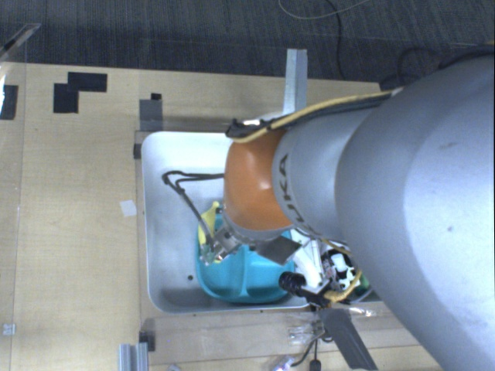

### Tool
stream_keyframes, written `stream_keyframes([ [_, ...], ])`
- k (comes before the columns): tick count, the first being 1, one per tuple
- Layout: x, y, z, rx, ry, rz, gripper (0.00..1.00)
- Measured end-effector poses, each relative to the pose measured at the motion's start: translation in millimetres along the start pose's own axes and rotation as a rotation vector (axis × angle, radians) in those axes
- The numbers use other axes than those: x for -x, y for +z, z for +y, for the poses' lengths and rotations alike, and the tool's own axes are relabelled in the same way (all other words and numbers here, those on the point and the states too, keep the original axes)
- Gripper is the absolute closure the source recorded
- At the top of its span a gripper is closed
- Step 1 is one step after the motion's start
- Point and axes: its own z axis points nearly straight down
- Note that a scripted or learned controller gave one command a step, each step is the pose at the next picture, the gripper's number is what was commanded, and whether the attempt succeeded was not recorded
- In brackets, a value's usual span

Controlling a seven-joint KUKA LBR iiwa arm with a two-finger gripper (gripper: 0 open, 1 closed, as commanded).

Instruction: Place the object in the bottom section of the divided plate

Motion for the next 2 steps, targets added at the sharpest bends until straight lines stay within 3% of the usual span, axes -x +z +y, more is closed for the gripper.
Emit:
stream_keyframes([
  [1,59,-23,39,0.004,0.017,-0.002,1.0],
  [2,72,-57,-36,0.003,-0.036,-0.002,1.0],
])
